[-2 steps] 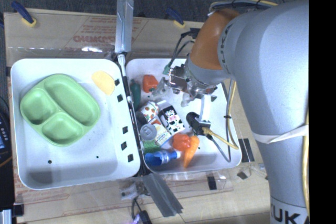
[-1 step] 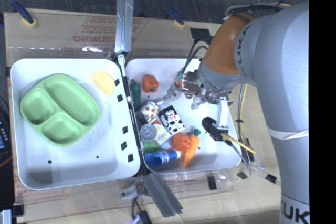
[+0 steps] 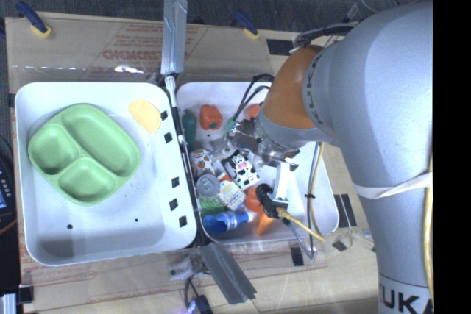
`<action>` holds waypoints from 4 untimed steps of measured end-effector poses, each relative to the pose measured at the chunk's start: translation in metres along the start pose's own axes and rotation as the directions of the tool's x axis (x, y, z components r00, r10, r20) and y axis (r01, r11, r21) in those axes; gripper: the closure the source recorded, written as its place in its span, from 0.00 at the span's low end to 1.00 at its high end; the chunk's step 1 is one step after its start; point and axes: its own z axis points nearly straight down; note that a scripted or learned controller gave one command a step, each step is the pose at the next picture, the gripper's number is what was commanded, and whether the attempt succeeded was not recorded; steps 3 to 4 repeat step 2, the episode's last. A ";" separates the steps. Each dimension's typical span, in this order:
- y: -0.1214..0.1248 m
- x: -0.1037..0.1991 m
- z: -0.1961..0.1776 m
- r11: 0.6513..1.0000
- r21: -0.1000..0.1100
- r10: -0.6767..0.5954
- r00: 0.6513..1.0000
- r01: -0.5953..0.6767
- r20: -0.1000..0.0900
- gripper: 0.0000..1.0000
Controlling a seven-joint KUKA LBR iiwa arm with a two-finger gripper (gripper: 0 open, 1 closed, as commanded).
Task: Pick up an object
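The pincer (image 3: 246,158) is low in the heap of objects (image 3: 221,195); I cannot tell its state; next it must grasp

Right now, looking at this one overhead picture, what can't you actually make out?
- Gripper: open or shut cannot be told; the wrist covers it and the clutter below blends with it.
- Right bin: the arm hides its right half.
- Pile of small things: too small and overlapping to name most.
- Yellow piece beside the green tray: too blurred to identify.
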 end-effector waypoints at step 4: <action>0.033 0.082 -0.118 0.998 0.004 -0.067 0.998 0.067 -0.001 1.00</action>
